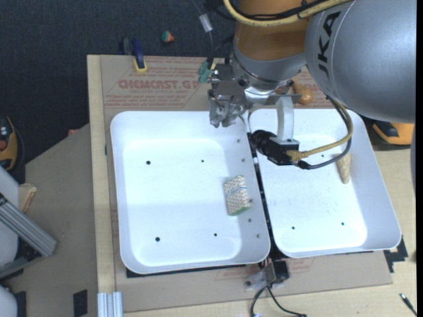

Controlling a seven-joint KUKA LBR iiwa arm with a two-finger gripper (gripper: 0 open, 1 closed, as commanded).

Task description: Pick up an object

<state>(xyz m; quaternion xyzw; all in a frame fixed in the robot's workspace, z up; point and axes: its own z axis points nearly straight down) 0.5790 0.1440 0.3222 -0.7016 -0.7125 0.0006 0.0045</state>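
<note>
A small patterned packet (pixel 236 195), pale with a green edge, lies in the left bin (pixel 165 243) close to its right wall. A slim tan piece (pixel 344 169) rests in the right bin (pixel 370 236) near its right side. My gripper (pixel 224 115) hangs over the back right corner of the left bin, well behind the packet and apart from it. Nothing shows in its grasp. The big grey and orange arm covers the back of the right bin.
A black cable connector (pixel 274 148) dangles from the arm over the ridge between the two bins. A blue and yellow clamp (pixel 138 55) sits on the board's back edge. An aluminium rail (pixel 23 226) stands at the left.
</note>
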